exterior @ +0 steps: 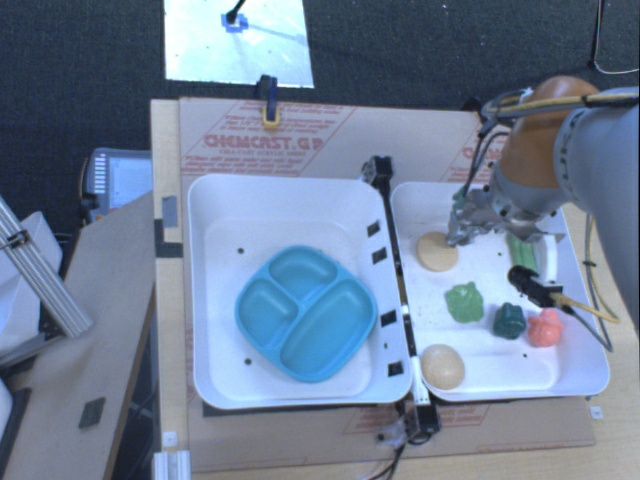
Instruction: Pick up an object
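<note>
Tan disc [436,253] lay flat in the right bin [500,363], upper left part of that bin, near the divider between the two bins. Nothing lifted; disc rested on the bin floor.

Gripper [463,230] sat just above and right of the disc, at its upper right edge; could not tell whether it touched. Whether the fingers were spread or pressed together could not be read from this angle. Nothing seen between them.

Arm [590,158] came in from the right of the frame, orange band [530,148] above the wrist. A green strip [520,246] showed partly under the arm, right of the gripper.

Below the disc: green lump [464,301], apart from it. Right of the lump, a dark green piece [508,320], and just beside that a pink piece [545,329]. Cream ball [442,365] at the lower left corner of the same bin, well apart from the disc.

Left bin [250,218] held a blue plate [305,311] with three compartments, set lower centre.

Both bins stood on a printed cardboard sheet [300,138] over the desk [165,158].
</note>
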`<state>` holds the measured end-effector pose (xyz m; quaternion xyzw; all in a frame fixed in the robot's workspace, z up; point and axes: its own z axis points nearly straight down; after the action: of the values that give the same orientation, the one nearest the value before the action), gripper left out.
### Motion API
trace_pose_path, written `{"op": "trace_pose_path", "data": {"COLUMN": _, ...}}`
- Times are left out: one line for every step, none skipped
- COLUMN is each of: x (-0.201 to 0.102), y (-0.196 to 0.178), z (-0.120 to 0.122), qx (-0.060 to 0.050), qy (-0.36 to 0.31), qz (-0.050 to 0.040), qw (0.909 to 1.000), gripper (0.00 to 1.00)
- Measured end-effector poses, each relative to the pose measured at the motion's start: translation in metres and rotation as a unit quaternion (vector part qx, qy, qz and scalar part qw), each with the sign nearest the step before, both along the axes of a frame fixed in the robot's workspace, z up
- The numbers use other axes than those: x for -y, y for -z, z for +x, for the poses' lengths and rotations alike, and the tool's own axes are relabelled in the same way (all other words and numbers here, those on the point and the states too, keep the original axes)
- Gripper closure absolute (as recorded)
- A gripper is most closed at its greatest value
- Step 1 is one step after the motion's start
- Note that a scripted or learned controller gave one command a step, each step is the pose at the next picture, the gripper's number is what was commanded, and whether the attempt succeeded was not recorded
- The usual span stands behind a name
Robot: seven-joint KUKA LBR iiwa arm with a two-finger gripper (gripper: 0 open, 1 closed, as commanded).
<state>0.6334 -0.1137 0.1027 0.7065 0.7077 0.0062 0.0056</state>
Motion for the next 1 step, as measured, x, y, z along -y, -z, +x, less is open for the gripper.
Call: {"op": "trace_pose_path", "data": {"x": 0.0011, "y": -0.044, "z": -0.0001, "qx": -0.006, "qy": -0.001, "qz": -0.0009, "qw": 1.0, "gripper": 1.0}}
